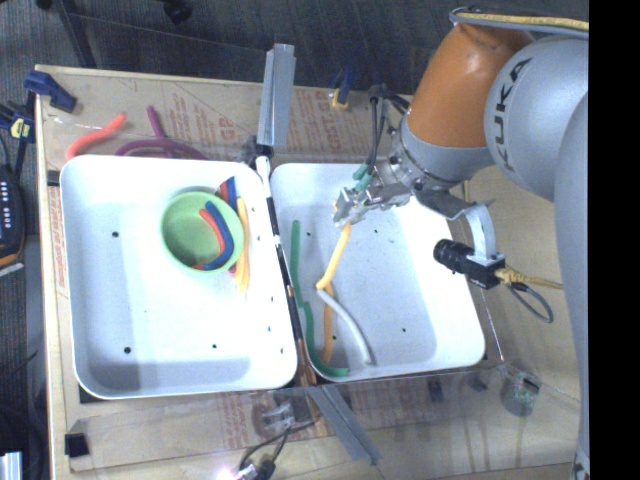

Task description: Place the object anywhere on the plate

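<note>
Currently gripper (345, 211): pinching yellow strip's (335, 258) top end, I judge
Advice: lifting clear, then carrying toward green plate (203, 230)

"KUKA" on the arm (520, 78)

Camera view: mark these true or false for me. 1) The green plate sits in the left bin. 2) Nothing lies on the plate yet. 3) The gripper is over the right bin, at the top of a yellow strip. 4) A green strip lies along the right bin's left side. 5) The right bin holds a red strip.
1) True: the green plate is in the left bin.
2) False: red, blue and yellow strips already lie on its right part.
3) True: the gripper is above the right bin, at the upper end of the yellow strip.
4) True: the green strip runs along that side.
5) False: it holds green, yellow and white strips.
</note>
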Controlling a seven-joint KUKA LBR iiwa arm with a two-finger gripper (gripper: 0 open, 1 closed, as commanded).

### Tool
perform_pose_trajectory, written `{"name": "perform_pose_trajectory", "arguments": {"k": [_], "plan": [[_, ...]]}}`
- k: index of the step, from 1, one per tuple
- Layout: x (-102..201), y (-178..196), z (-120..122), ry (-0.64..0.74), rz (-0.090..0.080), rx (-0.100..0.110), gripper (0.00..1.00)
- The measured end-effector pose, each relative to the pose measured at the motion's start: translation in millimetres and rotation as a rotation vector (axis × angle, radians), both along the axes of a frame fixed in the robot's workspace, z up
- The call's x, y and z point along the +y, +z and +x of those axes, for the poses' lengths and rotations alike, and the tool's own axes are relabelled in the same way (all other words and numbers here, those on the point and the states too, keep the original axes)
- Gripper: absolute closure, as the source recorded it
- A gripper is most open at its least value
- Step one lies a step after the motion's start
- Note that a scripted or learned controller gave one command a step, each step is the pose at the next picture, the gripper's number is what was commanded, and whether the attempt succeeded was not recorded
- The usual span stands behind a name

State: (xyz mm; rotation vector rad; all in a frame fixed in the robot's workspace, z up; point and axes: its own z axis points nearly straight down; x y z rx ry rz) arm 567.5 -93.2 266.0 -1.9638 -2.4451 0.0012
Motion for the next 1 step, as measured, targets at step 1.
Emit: {"name": "perform_pose_trajectory", "arguments": {"k": [1], "plan": [[-0.1, 0.1, 0.0, 0.0, 0.0, 0.0, 0.0]]}}
